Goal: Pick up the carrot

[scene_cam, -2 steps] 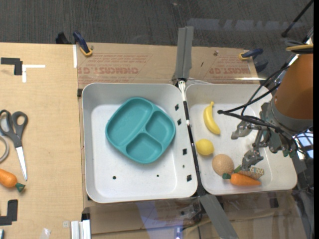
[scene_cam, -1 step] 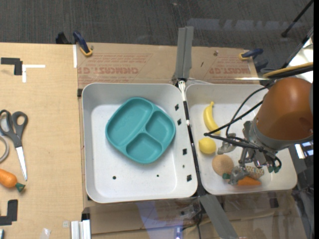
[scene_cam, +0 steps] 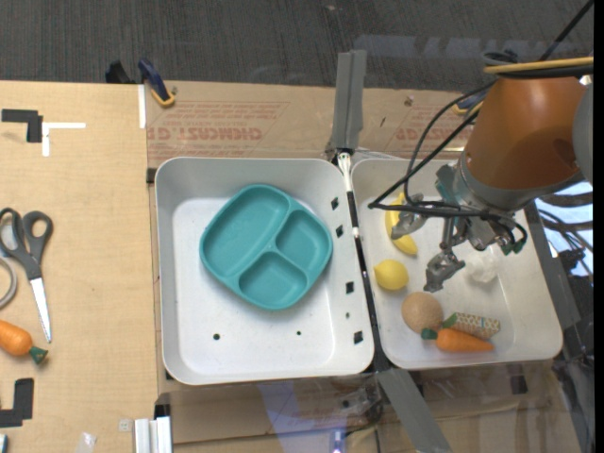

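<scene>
OK, carrot (scene_cam: 461,340) lies flat near the front edge of the right bin (scene_cam: 538,343), long axis roughly left-right, green stub end at left touching or just beside a tan ball-ish item (scene_cam: 421,310), w/ a speckled block (scene_cam: 478,325) right behind it. End effector (scene_cam: 443,270) hangs over the same bin, up and left of the carrot, nothing between its fingers — can't tell from this angle if it's released or clenched, wrist + cables block the view. Carrot looks like a toy: prob light, stiff, smooth plastic skin so likely slippery, not fragile. Tapered body will tend to squirt out toward the thin end, so I'd grip across the thick mid-section, fingers closing front-back — clearance behind is tight bc of the block. Two yellow lemon-like pieces (scene_cam: 391,274) sit further back-left, apart from it. A second carrot (scene_cam: 16,339) lies on the worktop (scene_cam: 85,253) far left, by the scissors (scene_cam: 28,253).
</scene>
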